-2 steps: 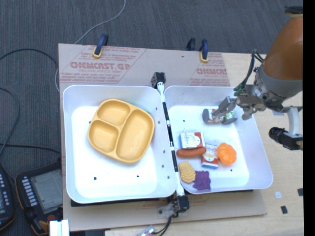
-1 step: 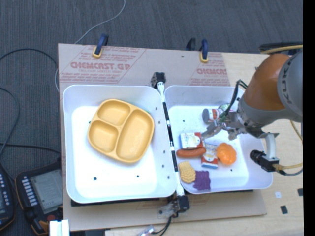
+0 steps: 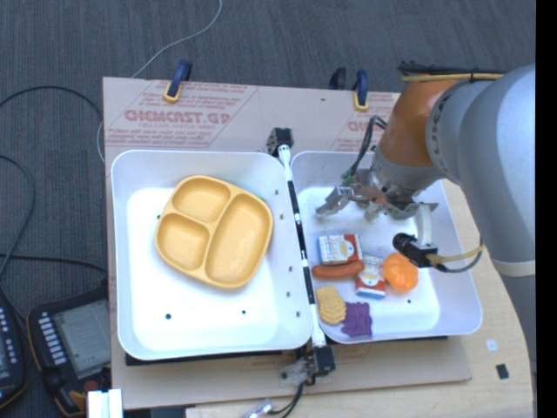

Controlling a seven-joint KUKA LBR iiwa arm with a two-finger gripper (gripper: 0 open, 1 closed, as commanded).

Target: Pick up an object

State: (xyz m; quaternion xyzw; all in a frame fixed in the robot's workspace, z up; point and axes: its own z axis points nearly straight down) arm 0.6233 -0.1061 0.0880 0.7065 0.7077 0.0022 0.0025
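The right bin (image 3: 452,233) holds a cluster of toy food toward its near edge. A small white carton with a red top (image 3: 338,248) lies closest to the bin's middle. Just below it and touching it lies a toy hot dog (image 3: 337,270), lengthwise across the bin. To the right of these a smaller red-and-white carton (image 3: 372,279) lies tilted, and touching its right side is an orange fruit (image 3: 400,273). Nearer the front edge, close to the divider between the bins, sits a ridged yellow cracker-like piece (image 3: 330,304), with a purple bunch of grapes (image 3: 357,320) just beside it on the right.

The gripper (image 3: 352,197) hangs over the far half of the same bin, above the cartons and apart from them. Nothing lies between its fingers; whether the metal fingers are spread or pressed together cannot be told from this slant. A black fitting with a thin cable (image 3: 416,249) pokes out from the wrist, just above the orange fruit. The grey arm with its orange band (image 3: 409,133) comes in over the bin's far right corner.

The left bin (image 3: 130,320) carries a yellow three-compartment plate (image 3: 214,230), lying flat in its far middle part.

Both bins rest on a board (image 3: 165,116) held by blue-and-yellow clamps (image 3: 181,76) at its far edge.
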